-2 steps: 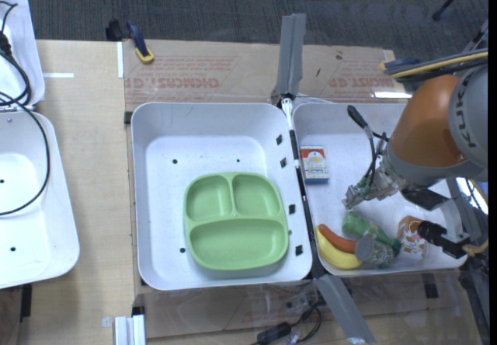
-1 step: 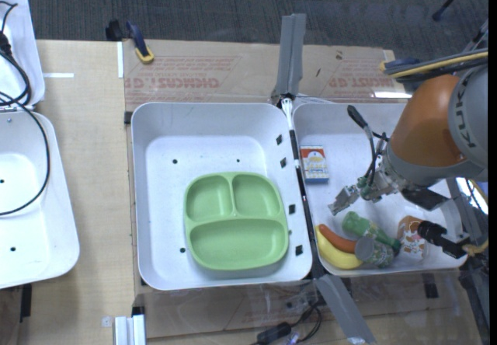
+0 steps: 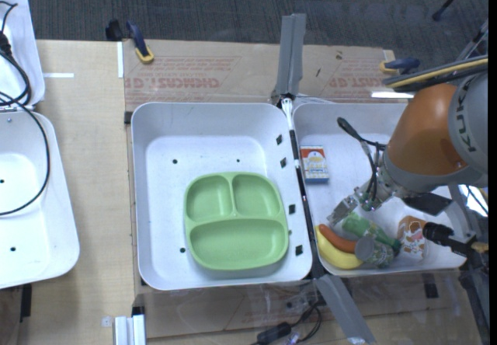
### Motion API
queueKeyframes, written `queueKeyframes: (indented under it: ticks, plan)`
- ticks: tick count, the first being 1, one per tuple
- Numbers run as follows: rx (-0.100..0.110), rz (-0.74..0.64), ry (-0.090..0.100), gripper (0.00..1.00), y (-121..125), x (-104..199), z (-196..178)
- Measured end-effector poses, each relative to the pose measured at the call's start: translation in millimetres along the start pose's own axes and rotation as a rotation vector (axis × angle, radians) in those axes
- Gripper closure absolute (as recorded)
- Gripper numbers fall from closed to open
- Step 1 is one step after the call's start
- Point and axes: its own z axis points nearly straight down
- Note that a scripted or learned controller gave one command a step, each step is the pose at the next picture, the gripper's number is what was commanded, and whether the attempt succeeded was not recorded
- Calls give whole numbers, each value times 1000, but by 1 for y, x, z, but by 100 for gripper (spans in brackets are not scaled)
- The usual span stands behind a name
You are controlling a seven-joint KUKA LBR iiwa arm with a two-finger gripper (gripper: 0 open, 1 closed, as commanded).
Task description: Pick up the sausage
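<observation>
I am a grey robot arm with an orange band, reaching from the right into the right-hand white bin. My gripper hangs low over the front part of that bin, and I cannot tell how wide my jaws stand or whether anything sits between them, because my wrist and its metal parts hide them.

Just below my jaws and slightly left lies the sausage, a short orange-red shape resting along the top of a yellow banana. A green bottle lies directly under and to the right of my jaws, touching the sausage's right end. Further right of that is a small white and orange cup. Above and left of my jaws, near the bin wall, is a small red and white box.

Well to the left of my jaws, the left-hand white bin holds a green divided plate.
</observation>
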Motion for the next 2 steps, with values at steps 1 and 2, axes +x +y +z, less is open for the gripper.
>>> queueKeyframes:
  ticks: [1,2]
  plan:
    - [1,150,1,0,-27,12,0]
    - [0,499,-2,0,-13,-30,0]
